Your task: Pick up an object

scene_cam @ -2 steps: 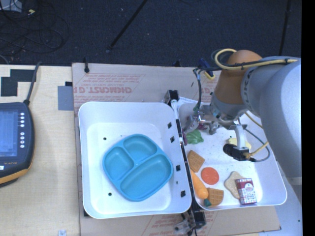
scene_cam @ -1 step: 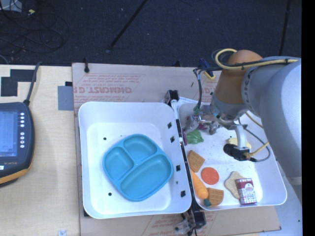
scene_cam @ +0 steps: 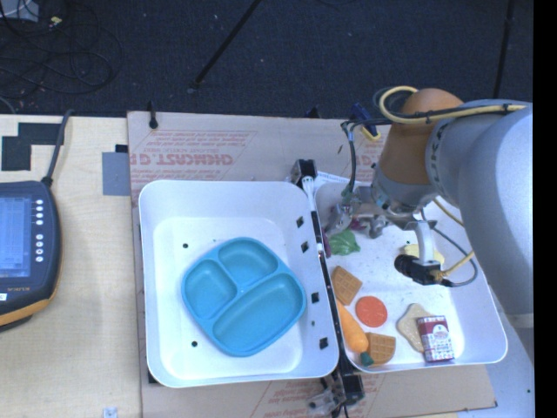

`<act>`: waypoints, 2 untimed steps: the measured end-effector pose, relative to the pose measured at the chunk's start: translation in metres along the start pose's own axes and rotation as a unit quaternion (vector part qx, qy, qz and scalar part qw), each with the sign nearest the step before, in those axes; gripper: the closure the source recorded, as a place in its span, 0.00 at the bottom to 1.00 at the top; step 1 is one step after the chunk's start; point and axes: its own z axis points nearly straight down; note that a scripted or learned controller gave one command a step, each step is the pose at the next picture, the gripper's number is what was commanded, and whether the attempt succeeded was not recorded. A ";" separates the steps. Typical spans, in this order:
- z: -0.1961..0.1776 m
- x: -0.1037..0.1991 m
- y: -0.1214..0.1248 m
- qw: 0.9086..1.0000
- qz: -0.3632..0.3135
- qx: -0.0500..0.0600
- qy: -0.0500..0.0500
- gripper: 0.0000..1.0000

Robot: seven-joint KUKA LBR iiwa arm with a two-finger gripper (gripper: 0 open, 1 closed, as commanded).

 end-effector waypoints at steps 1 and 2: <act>0.000 0.000 0.000 1.000 0.000 0.000 0.000 0.00; 0.000 0.000 0.000 1.000 0.000 0.000 0.000 0.00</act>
